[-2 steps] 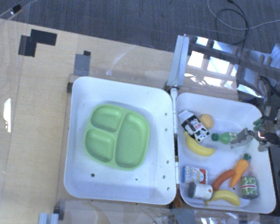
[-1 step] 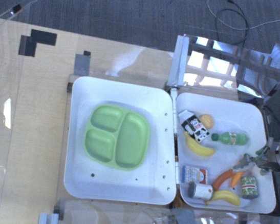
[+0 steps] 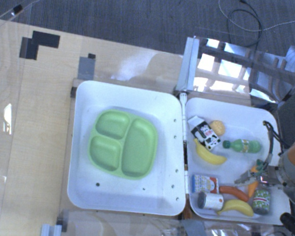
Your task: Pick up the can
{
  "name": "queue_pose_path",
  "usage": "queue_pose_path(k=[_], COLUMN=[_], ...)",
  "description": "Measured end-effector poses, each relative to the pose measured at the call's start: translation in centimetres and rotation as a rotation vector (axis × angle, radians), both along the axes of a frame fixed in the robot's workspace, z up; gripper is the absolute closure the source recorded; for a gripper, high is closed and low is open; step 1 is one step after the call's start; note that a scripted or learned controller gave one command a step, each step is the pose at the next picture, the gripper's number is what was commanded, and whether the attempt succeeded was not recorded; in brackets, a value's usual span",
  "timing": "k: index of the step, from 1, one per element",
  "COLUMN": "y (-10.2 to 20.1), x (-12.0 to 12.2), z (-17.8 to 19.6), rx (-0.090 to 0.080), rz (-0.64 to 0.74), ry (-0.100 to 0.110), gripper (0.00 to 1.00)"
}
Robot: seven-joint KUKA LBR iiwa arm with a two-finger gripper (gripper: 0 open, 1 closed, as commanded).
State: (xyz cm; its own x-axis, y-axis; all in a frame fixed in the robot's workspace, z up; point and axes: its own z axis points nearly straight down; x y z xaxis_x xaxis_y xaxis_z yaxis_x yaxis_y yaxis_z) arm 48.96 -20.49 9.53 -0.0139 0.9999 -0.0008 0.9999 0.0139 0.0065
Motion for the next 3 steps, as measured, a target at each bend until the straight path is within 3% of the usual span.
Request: queue_pose_path(k=[1,2,3], y=[-0.1,0.6,0.2], x=[-0.1,-0.2,-0.2], z=[11.5,4.0,1.7], rx=[-0.001,0.001,0.001], rz=[-0.089,-0.068,-0.100], ry=[0.002,0.006,0.005], gripper=[0.00,0.00,0.00])
